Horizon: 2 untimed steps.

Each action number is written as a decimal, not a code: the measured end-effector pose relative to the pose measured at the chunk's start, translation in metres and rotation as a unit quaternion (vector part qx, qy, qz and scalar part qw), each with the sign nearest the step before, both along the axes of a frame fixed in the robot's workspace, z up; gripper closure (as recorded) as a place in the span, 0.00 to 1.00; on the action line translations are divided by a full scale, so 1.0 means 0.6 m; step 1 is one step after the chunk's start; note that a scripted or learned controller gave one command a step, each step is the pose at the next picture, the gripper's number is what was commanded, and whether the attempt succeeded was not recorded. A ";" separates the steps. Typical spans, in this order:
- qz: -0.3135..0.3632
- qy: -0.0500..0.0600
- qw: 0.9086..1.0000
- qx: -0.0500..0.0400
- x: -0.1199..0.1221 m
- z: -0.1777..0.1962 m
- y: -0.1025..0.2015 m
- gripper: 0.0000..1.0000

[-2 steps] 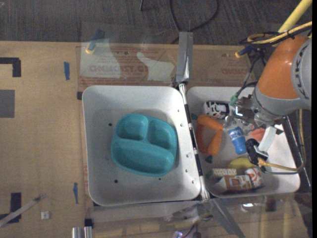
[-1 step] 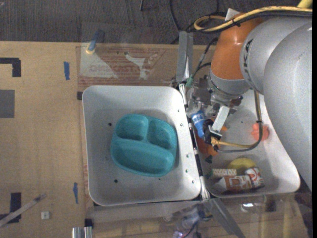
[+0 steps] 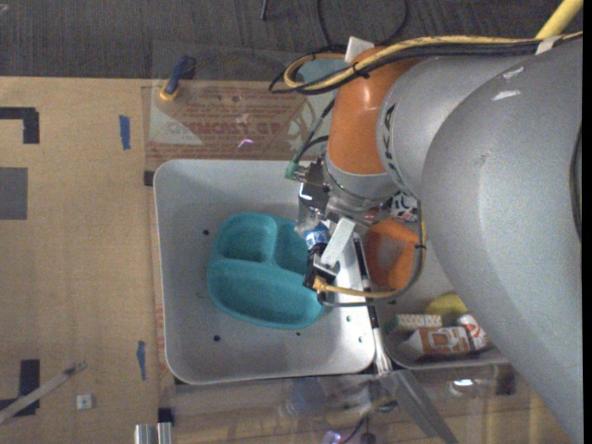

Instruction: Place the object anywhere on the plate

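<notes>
A teal divided plate (image 3: 259, 271) lies in the left white bin (image 3: 185, 248), with two small compartments at its far side and one large compartment nearer the camera. My gripper (image 3: 319, 248) hangs over the plate's right edge, below the orange wrist band (image 3: 361, 128). The wrist hardware hides its fingertips. I see no object between them. An orange object (image 3: 393, 252) lies in the right bin just behind the gripper.
The right bin (image 3: 444, 354) holds a carton-like package (image 3: 442, 339), a yellow item (image 3: 448, 305) and the orange one. My large grey arm (image 3: 499, 202) covers most of that bin. A cardboard sheet (image 3: 231, 118) and a blue clamp (image 3: 176, 77) lie beyond the left bin.
</notes>
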State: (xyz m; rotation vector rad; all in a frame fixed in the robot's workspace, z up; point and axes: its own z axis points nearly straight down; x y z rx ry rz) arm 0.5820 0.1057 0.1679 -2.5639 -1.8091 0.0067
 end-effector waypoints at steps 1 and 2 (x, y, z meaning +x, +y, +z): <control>-0.022 -0.002 1.000 -0.001 -0.054 0.037 0.132 1.00; 0.154 -0.001 0.988 0.000 -0.044 0.037 0.116 1.00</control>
